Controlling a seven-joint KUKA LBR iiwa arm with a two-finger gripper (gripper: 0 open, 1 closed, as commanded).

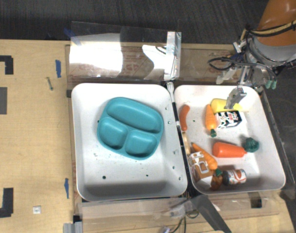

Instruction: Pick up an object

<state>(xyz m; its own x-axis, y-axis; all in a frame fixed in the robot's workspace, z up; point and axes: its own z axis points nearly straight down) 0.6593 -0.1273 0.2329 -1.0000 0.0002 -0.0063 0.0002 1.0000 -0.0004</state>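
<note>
My gripper hangs over the back of the right bin, just above a yellow item and a black-and-white carton. Nothing shows as lifted; both lie on the bin floor. Beside them lie a small orange carrot and a red-orange sausage. Nearer the front sit a large carrot with a green top, an orange packet and a small brown bottle. The grey arm with its orange band comes in from the upper right.
The left bin holds a teal divided plate. A clear plastic sheet lies behind the bins. The divider between the bins runs close to the sausage. Wooden bench top extends to the left.
</note>
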